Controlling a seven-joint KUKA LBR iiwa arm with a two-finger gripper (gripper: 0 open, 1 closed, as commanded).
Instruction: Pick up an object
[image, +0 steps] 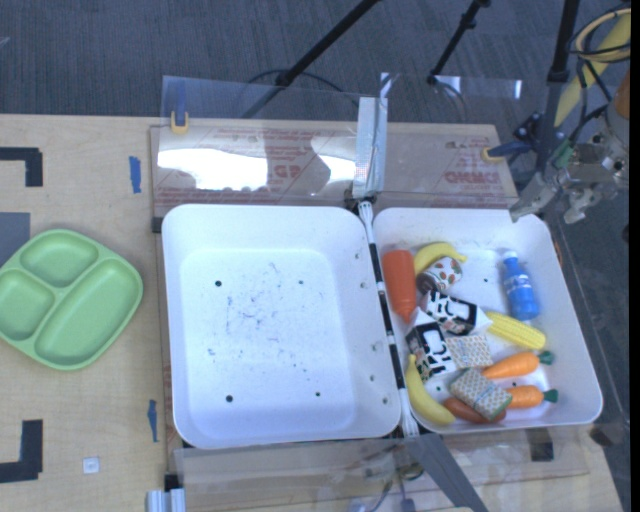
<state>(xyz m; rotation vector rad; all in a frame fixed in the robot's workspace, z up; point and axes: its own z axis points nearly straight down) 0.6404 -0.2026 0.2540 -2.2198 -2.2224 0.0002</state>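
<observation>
The right bin (570, 300) holds a pile of toy food. An orange-red cylinder (400, 282) lies along its left wall, with a banana (437, 256) beside it. A blue bottle (518, 285) sits near the right wall, above a corn cob (515, 328). Two carrots (515, 365) lie near the front right corner. A black-and-white toy (440, 325) and a green-topped sponge (480, 392) rest in the middle and front. My gripper (566, 195) hangs above the bin's far right corner, apart from all the objects.
The left bin (200, 240) stands beside the right one, with a divider ridge (385, 320) between them. A green divided plate (65, 298) lies on the bench at far left. Clear plastic panels (370, 140) rise behind both bins.
</observation>
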